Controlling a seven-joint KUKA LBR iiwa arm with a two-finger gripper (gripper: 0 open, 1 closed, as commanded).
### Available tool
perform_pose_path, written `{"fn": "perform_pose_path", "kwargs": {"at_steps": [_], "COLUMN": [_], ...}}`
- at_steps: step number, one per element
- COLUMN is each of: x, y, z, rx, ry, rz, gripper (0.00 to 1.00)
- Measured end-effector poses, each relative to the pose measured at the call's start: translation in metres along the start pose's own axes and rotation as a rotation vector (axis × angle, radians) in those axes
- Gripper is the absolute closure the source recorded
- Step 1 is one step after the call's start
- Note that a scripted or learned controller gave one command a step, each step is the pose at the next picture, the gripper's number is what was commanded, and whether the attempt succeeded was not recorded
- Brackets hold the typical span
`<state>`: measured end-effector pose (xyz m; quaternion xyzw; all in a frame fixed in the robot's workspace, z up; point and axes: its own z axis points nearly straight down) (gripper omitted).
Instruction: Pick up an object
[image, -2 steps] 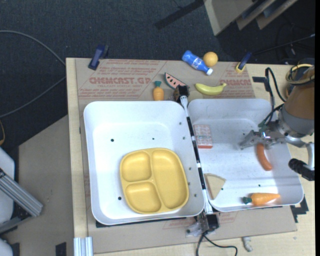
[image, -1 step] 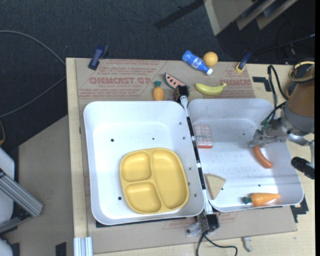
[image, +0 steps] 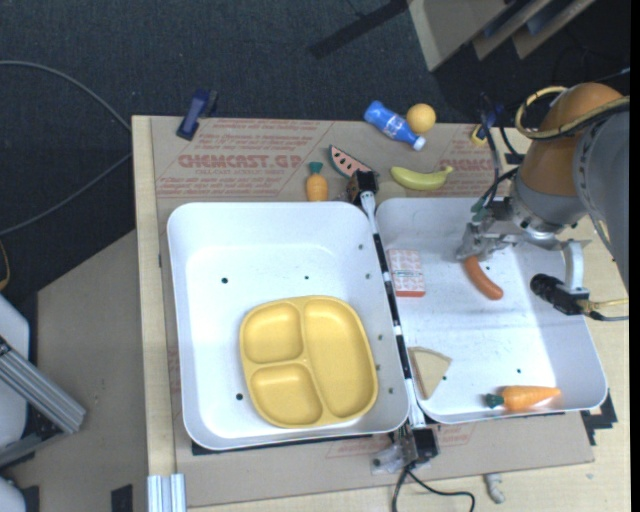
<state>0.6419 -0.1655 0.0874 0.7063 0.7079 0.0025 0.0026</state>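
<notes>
The right bin (image: 560, 330) holds a red-orange sausage (image: 484, 279) near its back. A red and white packet (image: 407, 272) lies by its left wall, a tan wedge (image: 430, 370) sits at its front left, and a carrot (image: 528, 397) lies at its front right. My gripper (image: 487, 238) hangs over the back of this bin, just above the sausage's upper left end. Whether it touches the sausage is unclear. The grey arm with the orange band (image: 560, 160) rises behind it to the right.
A yellow divided plate (image: 305, 358) lies in the left bin (image: 215, 250). Behind the bins on the board are a banana (image: 422, 177), a blue bottle (image: 392, 123), a yellow ball (image: 421, 117), a watermelon slice (image: 345, 160) and a small orange toy (image: 317, 186).
</notes>
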Motion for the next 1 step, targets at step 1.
{"fn": "perform_pose_path", "kwargs": {"at_steps": [1], "x": [0.0754], "y": [-0.0032], "z": [-0.1287], "rx": [0.003], "ry": [0.001], "rz": [0.0], "gripper": [1.0]}}
